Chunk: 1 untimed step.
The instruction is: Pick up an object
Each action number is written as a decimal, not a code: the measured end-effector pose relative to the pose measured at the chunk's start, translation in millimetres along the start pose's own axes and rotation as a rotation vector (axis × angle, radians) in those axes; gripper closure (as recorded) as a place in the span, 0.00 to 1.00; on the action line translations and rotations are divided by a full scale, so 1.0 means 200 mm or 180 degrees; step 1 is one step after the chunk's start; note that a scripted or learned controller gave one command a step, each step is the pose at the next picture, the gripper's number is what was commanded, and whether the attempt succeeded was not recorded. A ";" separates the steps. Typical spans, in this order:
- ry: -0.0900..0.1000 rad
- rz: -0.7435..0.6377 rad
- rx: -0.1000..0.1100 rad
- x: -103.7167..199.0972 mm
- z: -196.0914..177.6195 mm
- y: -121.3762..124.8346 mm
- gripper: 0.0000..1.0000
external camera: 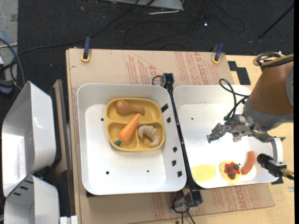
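Note:
My gripper hangs over the middle of the right bin, its dark fingers pointing left, above bare white floor. Nothing is seen between them. Along the right bin's front edge lie a flat yellow disc, a small pizza slice with red topping and an orange-red sausage. In the left bin a yellow divided plate carries a brown drumstick, an orange carrot and a pale curled shrimp.
The grey arm with its orange band reaches in over the right bin's right side. A black divider rail runs between the bins. White containers stand left of the bench. Cables lie on the dark floor behind.

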<state>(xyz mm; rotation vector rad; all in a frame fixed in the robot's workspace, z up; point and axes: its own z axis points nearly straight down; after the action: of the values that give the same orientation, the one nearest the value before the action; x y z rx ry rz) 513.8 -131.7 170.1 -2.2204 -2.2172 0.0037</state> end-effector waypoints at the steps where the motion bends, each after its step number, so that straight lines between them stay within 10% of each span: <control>1: 0.0003 0.0002 0.0004 0.03 0.31 -0.02 0.00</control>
<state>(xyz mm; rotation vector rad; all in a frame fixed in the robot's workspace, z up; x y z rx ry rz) 510.4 -124.8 108.2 -2.2199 -2.2156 0.0043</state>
